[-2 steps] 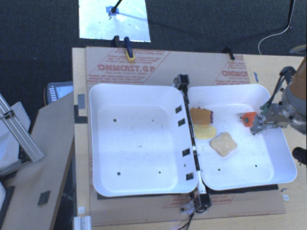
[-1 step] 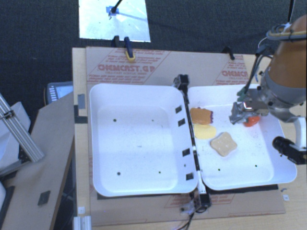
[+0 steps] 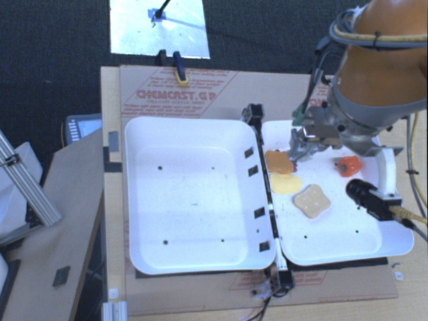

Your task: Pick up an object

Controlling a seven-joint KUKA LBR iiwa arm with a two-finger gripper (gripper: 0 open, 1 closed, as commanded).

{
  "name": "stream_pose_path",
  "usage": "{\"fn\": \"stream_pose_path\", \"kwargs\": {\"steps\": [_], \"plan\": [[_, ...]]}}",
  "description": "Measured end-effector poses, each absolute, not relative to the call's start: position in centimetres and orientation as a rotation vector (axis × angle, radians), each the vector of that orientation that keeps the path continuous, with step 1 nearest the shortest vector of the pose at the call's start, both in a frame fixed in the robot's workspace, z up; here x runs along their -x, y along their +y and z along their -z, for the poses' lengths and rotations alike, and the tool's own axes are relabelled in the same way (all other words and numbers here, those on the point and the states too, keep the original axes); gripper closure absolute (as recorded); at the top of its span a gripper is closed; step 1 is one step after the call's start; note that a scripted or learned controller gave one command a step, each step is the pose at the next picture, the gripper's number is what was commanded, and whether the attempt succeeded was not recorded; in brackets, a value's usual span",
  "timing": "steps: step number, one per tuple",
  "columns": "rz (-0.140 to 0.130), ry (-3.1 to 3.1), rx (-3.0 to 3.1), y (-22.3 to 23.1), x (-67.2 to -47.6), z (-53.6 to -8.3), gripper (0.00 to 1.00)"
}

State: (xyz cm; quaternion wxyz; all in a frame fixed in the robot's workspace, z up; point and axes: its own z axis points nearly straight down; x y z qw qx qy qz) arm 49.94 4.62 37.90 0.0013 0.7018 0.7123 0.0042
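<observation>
Worktop (image 3: 110, 199): carries two bins side by side.
Left bin (image 3: 194, 192): left of the clips.
Right bin (image 3: 334, 236): holds four things.
Wedge (image 3: 279, 162): by the right bin's left wall, just under the tool (image 3: 299, 150).
Disc (image 3: 285, 184): in front of the wedge, touching it.
Toast (image 3: 311, 201): front-right of the disc.
Small block (image 3: 348, 166): right of the wedge, well apart.
Clips (image 3: 261, 179): along the seam between the bins.

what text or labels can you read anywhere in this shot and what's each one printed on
"CHEMCAST GP": red print on the brown protective sheet lying under the two bins, behind the left bin.
Smaller red lines above and below that word, and along the sheet's front edge, are too blurred to read.
The items in the right bin, the arm and the pincer carry no readable text.
</observation>
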Motion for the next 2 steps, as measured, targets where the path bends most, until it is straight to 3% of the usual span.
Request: {"fn": "stream_pose_path", "kwargs": {"steps": [1, 2], "plan": [[-0.008, 2.235, -2.208, 11.9, -49.1, -40.1, 1.00], [-0.010, 2.230, -2.210, 16.4, -48.6, -44.4, 1.00]]}}
